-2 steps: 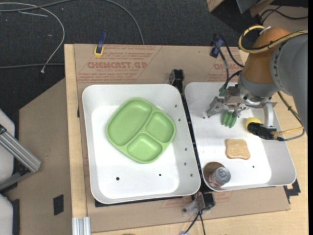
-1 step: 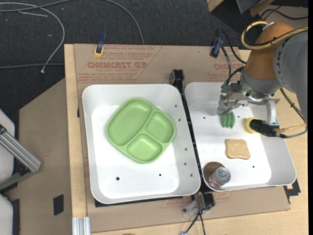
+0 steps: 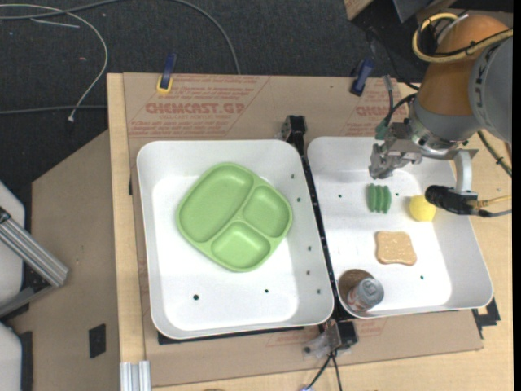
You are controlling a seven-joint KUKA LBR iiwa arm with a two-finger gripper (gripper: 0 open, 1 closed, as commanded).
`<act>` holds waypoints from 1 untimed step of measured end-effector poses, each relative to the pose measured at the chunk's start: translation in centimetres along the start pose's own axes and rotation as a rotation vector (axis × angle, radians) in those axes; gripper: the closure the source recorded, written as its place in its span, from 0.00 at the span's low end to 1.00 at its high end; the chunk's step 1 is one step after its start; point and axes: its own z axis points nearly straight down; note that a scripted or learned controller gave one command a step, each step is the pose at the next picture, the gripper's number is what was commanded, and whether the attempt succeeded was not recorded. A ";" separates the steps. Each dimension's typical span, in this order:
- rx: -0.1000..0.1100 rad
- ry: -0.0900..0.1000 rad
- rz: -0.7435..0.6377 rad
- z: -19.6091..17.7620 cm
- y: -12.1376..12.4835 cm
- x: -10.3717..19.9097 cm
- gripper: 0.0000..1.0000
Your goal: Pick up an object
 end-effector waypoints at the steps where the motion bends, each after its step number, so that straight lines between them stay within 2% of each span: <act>1: -0.003 -0.001 0.001 -6.5 0.6 -0.4 1.00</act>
